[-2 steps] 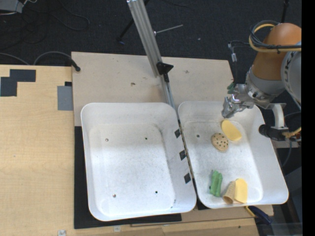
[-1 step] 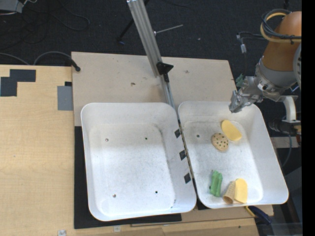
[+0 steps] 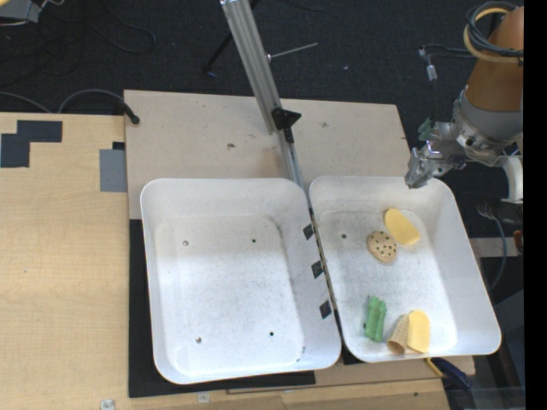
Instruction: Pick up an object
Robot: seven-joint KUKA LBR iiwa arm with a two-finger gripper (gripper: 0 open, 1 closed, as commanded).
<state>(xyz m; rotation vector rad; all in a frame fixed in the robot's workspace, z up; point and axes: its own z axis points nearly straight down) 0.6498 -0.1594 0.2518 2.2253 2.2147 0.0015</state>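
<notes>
Above, hovering over the right bin's (image 3: 479, 267) far right corner: gripper (image 3: 416, 178), jaws' opening impossible to tell. Below, inside that bin: yellow piece (image 3: 402, 226) beside speckled cookie (image 3: 382, 247); near the front edge, green toy (image 3: 374, 318), ice-cream cone (image 3: 409, 332).

Lighting over my workspace is even and bright, overhead. The white bins (image 3: 231, 229) show mild glare and soft shadows. The dark floor (image 3: 171, 41) is dim, focus slightly soft.

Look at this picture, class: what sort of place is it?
Probably a robotics lab set up for grasping trials. A robot arm reaches over two white bins, small toys lie in the right one, and loose cables trail across the dark floor.
</notes>
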